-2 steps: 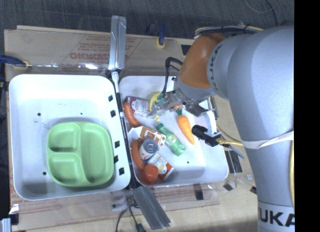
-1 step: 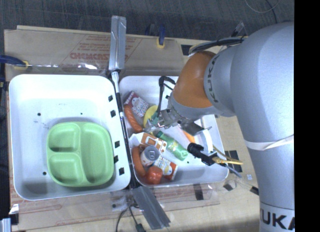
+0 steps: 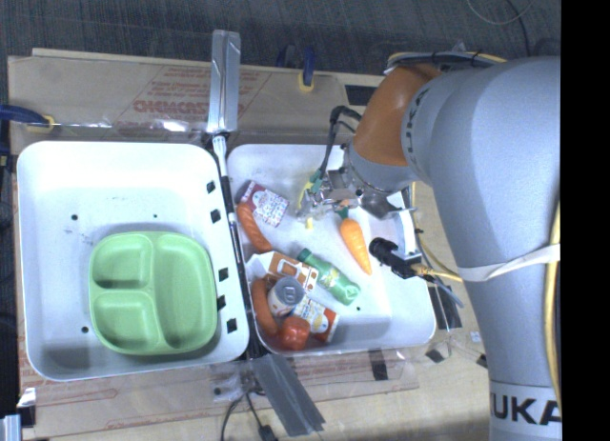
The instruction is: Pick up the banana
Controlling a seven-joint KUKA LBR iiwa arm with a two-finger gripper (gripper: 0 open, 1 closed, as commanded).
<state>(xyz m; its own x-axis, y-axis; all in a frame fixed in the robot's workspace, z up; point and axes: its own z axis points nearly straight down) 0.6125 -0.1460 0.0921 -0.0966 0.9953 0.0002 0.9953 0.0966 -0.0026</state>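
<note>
the only clear lettering is "kuka" in white on the grey arm [image 3: 496, 239] at the lower right; faint red print runs across the cardboard sheet [image 3: 124, 82] behind the bins but is too blurred to read. the small packet [image 3: 269, 206] with a red-and-white label and the carton [image 3: 291, 277] carry print that cannot be made out.

the left bin [image 3: 48, 182] holds a green divided tray [image 3: 152, 294]. the right bin [image 3: 405, 320] is crowded: a carrot [image 3: 355, 243] lies near its right side, a green bottle [image 3: 329, 275] lies tilted at the middle, a tin can [image 3: 285, 294] sits on the carton, a reddish sausage-shaped item [image 3: 252, 226] lies along the left wall, and a red fruit [image 3: 294, 334] sits at the front.

the gripper [image 3: 324, 193] hangs low over the rear of the right bin, just above the carrot's top. a bit of yellow-green at its tip may be the banana [image 3: 314, 185], but that is uncertain. whether the hand is apart or together cannot be told, nor whether it touches anything.
</note>
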